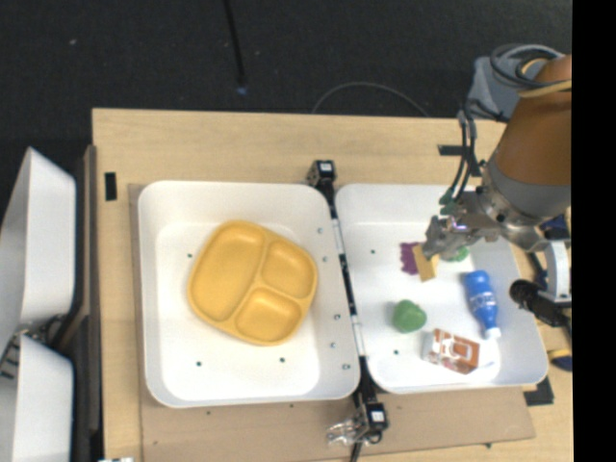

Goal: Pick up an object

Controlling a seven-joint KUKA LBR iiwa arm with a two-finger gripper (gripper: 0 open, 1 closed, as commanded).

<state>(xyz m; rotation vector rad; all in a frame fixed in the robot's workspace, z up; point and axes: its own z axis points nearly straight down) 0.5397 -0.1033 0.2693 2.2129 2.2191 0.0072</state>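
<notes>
A robot pincer hangs low over the right bin, beside a small purple and tan object; whether it grasps anything is unclear. A yellow divided tray fills the left bin.

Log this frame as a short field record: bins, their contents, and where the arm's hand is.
left bin: yellow divided plate
right bin: green ball, blue bottle, red-and-white packet, purple piece, tan block
hand: low over the right bin's upper middle, beside the purple piece and tan block
grasp: cannot tell
bench: light wood, bears both bins
</notes>
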